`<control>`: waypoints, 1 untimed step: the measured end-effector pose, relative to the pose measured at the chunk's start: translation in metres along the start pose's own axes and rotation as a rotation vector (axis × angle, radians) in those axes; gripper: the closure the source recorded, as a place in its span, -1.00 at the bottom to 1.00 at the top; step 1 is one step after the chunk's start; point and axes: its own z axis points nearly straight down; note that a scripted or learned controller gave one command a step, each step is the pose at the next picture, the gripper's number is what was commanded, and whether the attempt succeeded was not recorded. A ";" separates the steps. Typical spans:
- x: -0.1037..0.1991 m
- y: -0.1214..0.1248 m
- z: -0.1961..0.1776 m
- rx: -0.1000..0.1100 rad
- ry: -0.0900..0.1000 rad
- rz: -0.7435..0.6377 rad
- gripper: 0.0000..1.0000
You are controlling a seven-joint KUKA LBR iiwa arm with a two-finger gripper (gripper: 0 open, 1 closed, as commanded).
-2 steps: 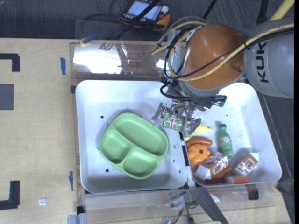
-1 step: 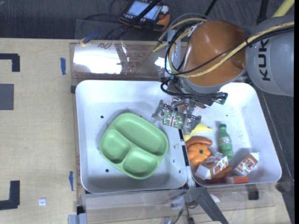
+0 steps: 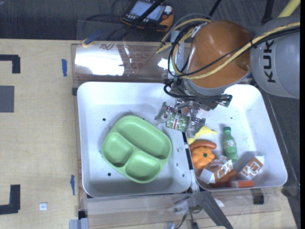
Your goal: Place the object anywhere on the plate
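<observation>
A green plate (image 3: 137, 149) with three compartments lies in the left bin (image 3: 95, 99), tilted toward the bin's front. My gripper (image 3: 179, 120) hangs over the divide between the two bins, just past the plate's far right rim. Between its fingers sits a small can (image 3: 177, 123) with a green, white and red label, lying sideways. The gripper is shut on it. The arm's orange band (image 3: 217, 51) covers the bin area behind the gripper.
The right bin (image 3: 269, 128) holds a green bottle (image 3: 229, 144), an orange pumpkin (image 3: 202, 158), a yellow piece (image 3: 202, 132), two brown-and-white packets (image 3: 220, 170) (image 3: 251, 167) and a small carrot (image 3: 245, 184). Cables loop over the arm.
</observation>
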 end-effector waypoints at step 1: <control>-0.002 -0.001 -0.011 0.005 -0.008 0.005 1.00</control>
